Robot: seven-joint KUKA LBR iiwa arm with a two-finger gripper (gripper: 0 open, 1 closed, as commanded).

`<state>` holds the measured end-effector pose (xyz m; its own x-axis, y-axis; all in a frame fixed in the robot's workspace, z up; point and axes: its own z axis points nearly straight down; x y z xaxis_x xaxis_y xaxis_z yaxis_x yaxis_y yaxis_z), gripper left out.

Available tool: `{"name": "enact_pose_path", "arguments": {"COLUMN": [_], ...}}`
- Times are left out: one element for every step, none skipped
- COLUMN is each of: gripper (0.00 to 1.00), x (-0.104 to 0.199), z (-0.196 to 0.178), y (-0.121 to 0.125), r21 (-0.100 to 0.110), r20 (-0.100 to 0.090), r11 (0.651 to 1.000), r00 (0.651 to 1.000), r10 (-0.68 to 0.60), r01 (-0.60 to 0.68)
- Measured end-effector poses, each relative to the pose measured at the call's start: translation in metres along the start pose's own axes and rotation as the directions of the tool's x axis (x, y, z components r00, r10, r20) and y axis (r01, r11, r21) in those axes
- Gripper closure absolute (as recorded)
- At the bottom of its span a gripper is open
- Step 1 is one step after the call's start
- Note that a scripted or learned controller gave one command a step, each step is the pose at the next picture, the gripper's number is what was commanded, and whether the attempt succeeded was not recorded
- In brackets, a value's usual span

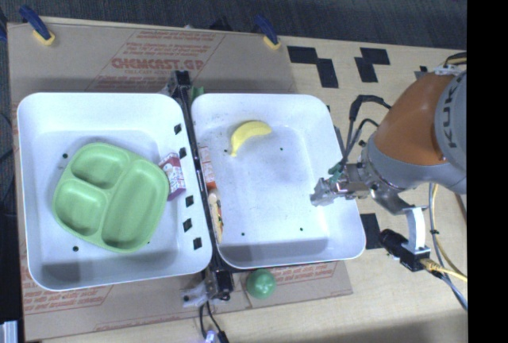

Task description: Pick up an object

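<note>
**Gripper over right bin's edge, banana untouched**

The gripper [324, 192] hangs at the right bin's [270, 250] right wall, roughly midway along it, with nothing seen between its fingers; whether they stand apart or together cannot be told from this view. The arm [417, 139] reaches in from beyond that same wall, its orange band above the grey wrist.

The banana [248, 134] lies in the right bin, toward its far wall and left of centre, well apart from the gripper. A packet [208, 173] lies along the bin's left wall.

Left of the right bin, the left bin [48, 266] holds a green tray [111, 194] with three compartments, and a small wrapper [174, 174] sits touching the tray's right edge. A green ball [260, 283] rests on the cardboard just outside the right bin's near wall.
</note>
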<state>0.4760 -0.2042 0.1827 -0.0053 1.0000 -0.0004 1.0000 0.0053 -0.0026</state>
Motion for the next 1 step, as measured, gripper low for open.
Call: {"name": "enact_pose_path", "arguments": {"gripper": [1.00], "x": [-0.0070], "z": [-0.0202], "y": [0.0006], "r21": [-0.003], "r20": [0.000], "r11": [1.000], "r00": [1.000], "r10": [0.002], "r01": [-0.002]}}
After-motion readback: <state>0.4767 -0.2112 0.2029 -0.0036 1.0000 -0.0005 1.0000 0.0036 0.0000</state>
